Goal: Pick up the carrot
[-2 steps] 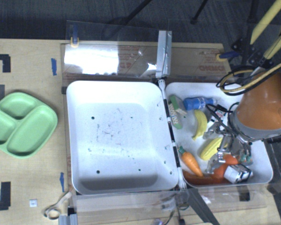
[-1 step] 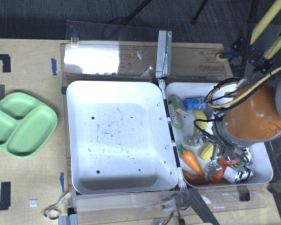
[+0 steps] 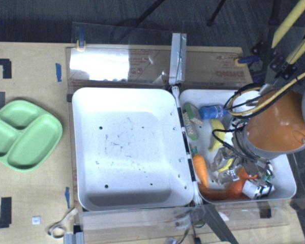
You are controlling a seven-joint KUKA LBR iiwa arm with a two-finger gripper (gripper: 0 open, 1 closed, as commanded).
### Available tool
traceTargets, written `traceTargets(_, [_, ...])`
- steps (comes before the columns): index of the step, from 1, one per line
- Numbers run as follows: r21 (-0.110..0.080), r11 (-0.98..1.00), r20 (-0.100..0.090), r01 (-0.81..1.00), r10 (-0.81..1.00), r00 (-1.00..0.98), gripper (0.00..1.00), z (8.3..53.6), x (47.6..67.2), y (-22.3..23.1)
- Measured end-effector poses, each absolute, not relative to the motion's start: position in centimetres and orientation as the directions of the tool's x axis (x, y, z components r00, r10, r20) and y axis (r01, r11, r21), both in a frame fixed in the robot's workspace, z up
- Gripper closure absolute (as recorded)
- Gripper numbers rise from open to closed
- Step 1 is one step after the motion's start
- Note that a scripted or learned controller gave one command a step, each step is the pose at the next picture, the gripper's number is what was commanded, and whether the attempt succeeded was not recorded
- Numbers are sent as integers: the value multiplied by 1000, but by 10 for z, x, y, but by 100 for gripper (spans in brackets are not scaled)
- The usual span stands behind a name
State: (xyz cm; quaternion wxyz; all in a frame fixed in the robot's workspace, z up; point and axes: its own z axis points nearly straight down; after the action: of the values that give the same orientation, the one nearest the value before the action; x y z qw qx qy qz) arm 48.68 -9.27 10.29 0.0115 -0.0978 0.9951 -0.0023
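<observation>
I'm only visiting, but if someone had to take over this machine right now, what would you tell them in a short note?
Gripper: low in the right bin, among the clutter; I cannot tell whether it is open or shut.
Carrot: lying in the right bin by its left wall, just left of the gripper, not seen between its fingers.
Also in that bin: a blue item and a yellow item.
Done: arm has reached into the bin.
Left: grasp the carrot and lift it out.
</observation>
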Motion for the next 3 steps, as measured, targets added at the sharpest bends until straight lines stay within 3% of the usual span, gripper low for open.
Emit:
traceTargets(1, [1,996,-6,-94,-94,-996,100,183,533,-117])
traceTargets(2, [1,1000,-8,-13,-13,-1000,100,175,579,-153])
traceTargets(3, [2,912,-8,410,410,-912,100,170,605,-223])
